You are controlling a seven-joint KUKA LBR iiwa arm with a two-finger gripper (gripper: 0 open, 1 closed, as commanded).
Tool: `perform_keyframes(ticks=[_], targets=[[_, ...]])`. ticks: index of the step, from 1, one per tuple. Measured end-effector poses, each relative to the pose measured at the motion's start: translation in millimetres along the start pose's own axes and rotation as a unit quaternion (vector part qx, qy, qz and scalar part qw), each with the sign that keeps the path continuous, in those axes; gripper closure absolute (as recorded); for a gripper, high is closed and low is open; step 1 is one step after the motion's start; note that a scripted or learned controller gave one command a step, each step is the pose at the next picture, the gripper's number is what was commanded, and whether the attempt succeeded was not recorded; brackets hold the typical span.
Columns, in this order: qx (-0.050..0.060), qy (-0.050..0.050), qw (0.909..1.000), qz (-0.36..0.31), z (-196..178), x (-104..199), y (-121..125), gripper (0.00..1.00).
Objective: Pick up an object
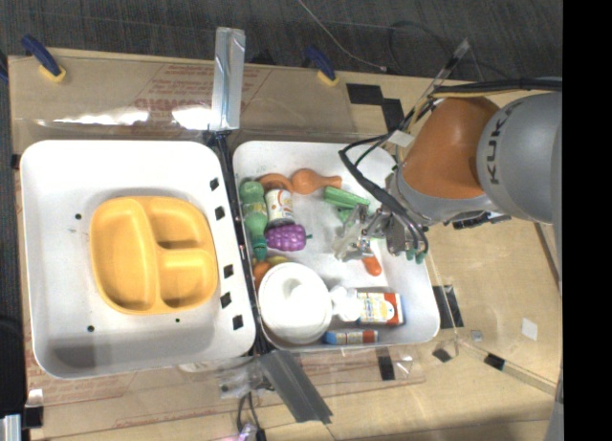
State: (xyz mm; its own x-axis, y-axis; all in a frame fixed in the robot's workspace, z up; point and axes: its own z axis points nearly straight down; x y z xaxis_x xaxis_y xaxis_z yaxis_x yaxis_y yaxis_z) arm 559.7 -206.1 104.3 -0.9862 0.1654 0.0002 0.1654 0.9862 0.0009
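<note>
Right bin (251, 160): small bumpy purple grape bunch (286, 235), green-stemmed, among toys.

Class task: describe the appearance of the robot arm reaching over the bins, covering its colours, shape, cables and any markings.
The arm is rounded and bulky: a grey metal segment bearing dark letters, of which "KU" is readable, then a glossy orange band above the wrist. Black cables loop from the wrist, and thin wires run up past it. The gripper is a small metallic assembly.

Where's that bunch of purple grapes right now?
The purple grapes lie in the right bin, toward its left side, just above the white bowl and beside the green bottle.
</note>
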Motion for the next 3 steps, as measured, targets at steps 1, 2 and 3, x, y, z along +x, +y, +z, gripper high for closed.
perform_keyframes(ticks=[1,2,3], targets=[[0.0,0.0,1.0,0.0,0,0,0,0.0],[0.0,-0.001,0.9994,0.033,11,12,-3,0.0],[0.0,-0.003,0.9996,0.029,0,10,-1,1.0]])
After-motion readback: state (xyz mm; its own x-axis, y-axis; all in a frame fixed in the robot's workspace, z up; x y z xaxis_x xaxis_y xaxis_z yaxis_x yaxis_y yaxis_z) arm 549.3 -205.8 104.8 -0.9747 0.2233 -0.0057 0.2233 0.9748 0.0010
